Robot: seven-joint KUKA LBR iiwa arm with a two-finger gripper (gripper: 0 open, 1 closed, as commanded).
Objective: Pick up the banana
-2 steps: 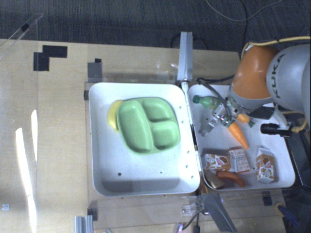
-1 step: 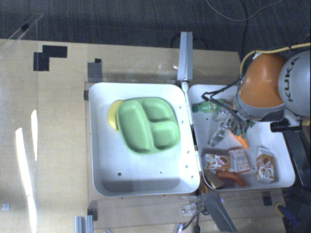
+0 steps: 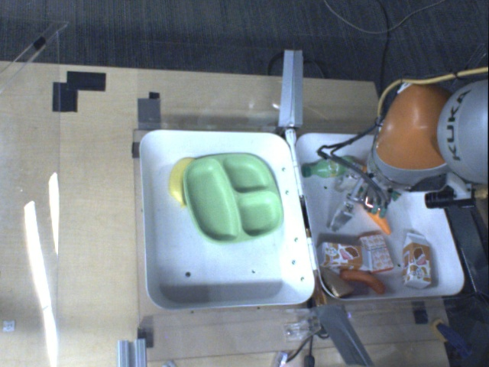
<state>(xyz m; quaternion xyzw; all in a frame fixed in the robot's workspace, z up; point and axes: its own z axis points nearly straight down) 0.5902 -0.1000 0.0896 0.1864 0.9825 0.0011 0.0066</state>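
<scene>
Pale wooden bench [image 3: 92, 228] on dark carpet [image 3: 153, 14] — hand [image 3: 348, 205] spread, ungrasping, over right bin [image 3: 451, 281].

Single fixed camera above, slanting down on both bins [image 3: 153, 281].

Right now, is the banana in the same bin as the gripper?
No. The banana peeks out from under the green tray in the left bin, while the gripper hangs over the right bin.

Banana [image 3: 177, 180] under green tray [image 3: 232, 196] (left bin [image 3: 221, 285]), pincer [image 3: 345, 211] over right bin [image 3: 451, 274].
</scene>
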